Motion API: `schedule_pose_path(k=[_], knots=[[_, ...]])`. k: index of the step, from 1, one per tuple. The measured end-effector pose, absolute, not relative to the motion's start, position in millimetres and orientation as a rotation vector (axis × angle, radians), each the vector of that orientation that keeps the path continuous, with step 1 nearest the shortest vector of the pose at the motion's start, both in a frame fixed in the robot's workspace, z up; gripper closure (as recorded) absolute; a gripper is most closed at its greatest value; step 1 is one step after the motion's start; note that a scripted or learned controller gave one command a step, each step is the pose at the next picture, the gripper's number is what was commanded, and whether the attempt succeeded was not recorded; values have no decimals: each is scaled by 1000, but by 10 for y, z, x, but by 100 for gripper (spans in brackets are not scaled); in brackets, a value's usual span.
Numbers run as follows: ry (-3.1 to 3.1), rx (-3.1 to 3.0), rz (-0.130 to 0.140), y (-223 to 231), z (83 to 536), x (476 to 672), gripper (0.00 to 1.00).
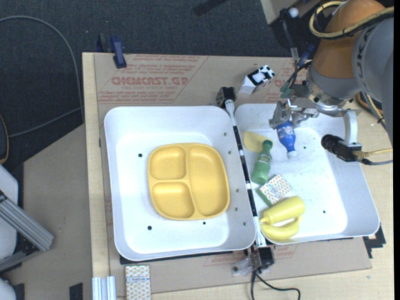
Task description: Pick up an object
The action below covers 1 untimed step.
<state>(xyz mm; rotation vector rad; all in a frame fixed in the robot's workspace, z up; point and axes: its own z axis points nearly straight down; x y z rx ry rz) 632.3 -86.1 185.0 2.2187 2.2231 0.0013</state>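
From my screen the surface (94, 167) is a brown board carrying two white bins, and nearest the camera in the right bin (350, 211) lies a yellow banana (282, 217), then a small checked packet (275, 188) and a green bottle (262, 161). Beyond those, a blue and white tube (287, 136) hangs tip-down between the fingers (287, 119), which I read as closed on its upper end. Its long axis runs almost straight down from them, toward the bin floor, so I judge the coming move to be a plain lift.
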Motion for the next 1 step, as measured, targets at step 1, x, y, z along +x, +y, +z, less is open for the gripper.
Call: schedule_pose_path(k=[1], knots=[[2226, 2222, -1, 4, 1844, 5894, 100]])
